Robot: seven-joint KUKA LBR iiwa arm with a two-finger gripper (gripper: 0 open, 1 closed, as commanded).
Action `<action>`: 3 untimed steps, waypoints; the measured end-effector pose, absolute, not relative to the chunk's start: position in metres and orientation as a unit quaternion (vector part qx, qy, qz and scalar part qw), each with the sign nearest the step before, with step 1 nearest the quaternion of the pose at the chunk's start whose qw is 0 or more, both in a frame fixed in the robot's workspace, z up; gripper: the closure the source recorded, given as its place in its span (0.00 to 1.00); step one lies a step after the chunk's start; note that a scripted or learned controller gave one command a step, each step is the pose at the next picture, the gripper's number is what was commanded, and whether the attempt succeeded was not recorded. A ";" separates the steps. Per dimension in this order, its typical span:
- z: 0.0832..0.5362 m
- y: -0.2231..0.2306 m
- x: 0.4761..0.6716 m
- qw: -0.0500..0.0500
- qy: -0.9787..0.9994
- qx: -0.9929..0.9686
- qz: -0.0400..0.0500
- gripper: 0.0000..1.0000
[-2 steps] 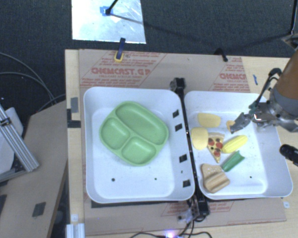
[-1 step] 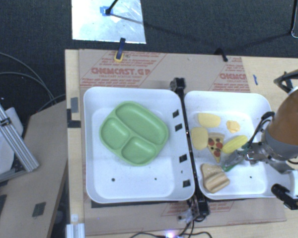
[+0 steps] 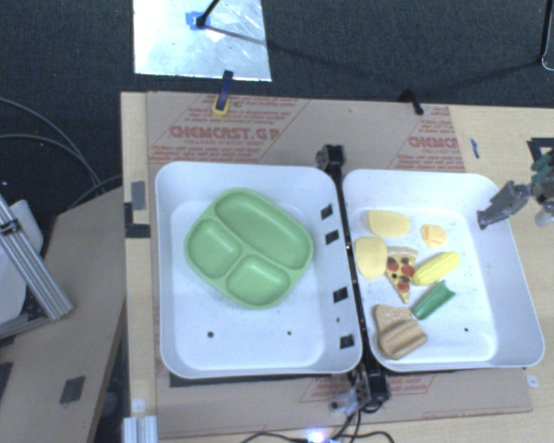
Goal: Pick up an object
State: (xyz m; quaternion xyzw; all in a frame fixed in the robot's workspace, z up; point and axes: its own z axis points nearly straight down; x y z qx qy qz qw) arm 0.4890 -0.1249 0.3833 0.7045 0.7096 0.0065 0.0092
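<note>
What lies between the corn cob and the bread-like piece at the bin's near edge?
In the camera view, a green vegetable piece lies between the corn cob and the bread-like piece.

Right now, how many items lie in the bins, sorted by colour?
Green: 2, the divided plate and green vegetable
Yellow: 4, two pale pieces, cheese cube, corn
Brown: 1, bread
Multicoloured: 1, pizza slice
Total: 8

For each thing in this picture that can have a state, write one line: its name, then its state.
Green tray: lying flat in the left bin, compartments bare.
Corn: lying in the right bin.
Pizza slice: lying flat, touching the corn.
Bread: lying near the front wall.
Gripper: at the right bin's far right rim, holding nothing visible.
</note>
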 end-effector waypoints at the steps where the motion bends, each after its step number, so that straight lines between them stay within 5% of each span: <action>1: 0.194 -0.104 0.502 -0.006 0.708 0.706 -0.003 0.00; 2: 0.089 -0.099 0.526 -0.003 0.708 0.706 -0.002 0.00; 3: 0.112 -0.090 0.575 0.003 0.709 0.705 0.002 0.00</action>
